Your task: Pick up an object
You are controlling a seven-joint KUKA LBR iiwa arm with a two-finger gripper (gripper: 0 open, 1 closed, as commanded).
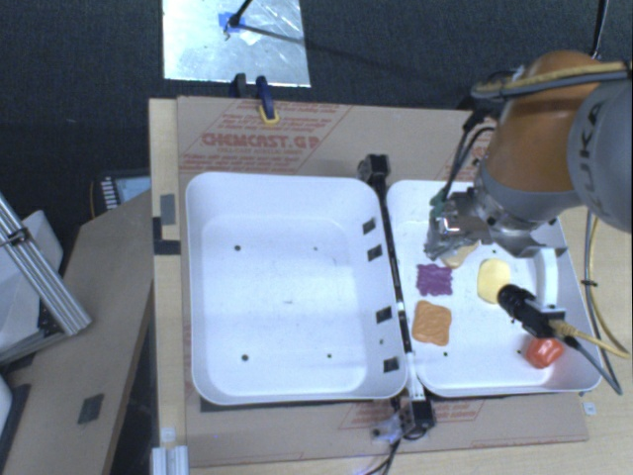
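My gripper (447, 237) hangs low over the far left part of the right bin (465, 376). Right beneath it a small pale tan thing (455, 258) peeks out, and I cannot tell whether it is gripped. A purple piece (433, 279) lies just in front of the gripper. An orange piece (431, 323) sits nearer the front, close to the divider. A yellow thing (493, 279) rests to the right of the purple one. A red thing (543, 351) lies at the bin's front right.
The left bin (213, 265) stands beside the right one, joined by a black-clipped divider (391, 265). The arm's grey and orange bulk (554, 137) covers the right bin's far right. Both bins rest on cardboard (262, 137).
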